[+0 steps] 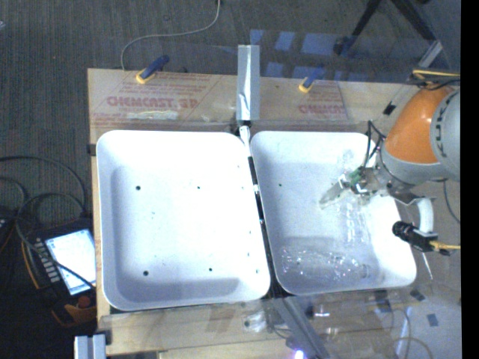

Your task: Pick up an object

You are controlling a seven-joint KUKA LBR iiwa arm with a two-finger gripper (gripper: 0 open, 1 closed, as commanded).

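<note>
Arm (423, 137) over right bin (299, 200); pincer (352, 185) beside clear plastic object (352, 223), opening indiscernible.

Arm (430, 137): grey rounded housing with a broad orange band (415, 129) above the wrist, glossy finish. Below the band, a pale grey wrist section. Thin dark cable runs along the band's near side down to the tool. Gripper (352, 184): small, metallic and partly translucent, with a spot of green at its base; finger detail too blurred to resolve.
</note>
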